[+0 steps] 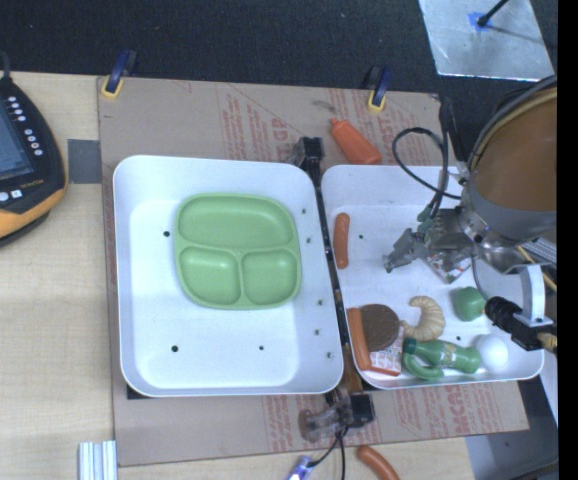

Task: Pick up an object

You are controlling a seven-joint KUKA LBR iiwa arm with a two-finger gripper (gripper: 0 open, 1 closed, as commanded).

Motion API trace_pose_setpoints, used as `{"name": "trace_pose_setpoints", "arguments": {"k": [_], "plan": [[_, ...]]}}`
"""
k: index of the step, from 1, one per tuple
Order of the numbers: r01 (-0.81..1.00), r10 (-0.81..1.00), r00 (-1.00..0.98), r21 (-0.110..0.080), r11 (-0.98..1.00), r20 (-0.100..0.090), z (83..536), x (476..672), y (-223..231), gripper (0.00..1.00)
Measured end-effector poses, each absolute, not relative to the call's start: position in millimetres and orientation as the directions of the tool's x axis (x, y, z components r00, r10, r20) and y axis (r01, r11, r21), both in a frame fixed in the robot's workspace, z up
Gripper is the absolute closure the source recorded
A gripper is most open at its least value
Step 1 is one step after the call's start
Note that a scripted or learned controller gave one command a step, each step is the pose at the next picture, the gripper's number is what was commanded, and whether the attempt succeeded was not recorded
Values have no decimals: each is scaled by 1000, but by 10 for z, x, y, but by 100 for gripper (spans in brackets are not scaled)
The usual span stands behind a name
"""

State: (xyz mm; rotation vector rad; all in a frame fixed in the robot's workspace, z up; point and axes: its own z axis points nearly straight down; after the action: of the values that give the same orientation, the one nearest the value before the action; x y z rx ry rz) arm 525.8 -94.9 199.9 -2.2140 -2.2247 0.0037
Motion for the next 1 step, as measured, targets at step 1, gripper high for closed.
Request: {"name": "trace_pose_setpoints", "arguments": {"k": [1], "plan": [[1000, 1000, -6, -3, 6, -1, 1196, 4836, -1044, 0]]}}
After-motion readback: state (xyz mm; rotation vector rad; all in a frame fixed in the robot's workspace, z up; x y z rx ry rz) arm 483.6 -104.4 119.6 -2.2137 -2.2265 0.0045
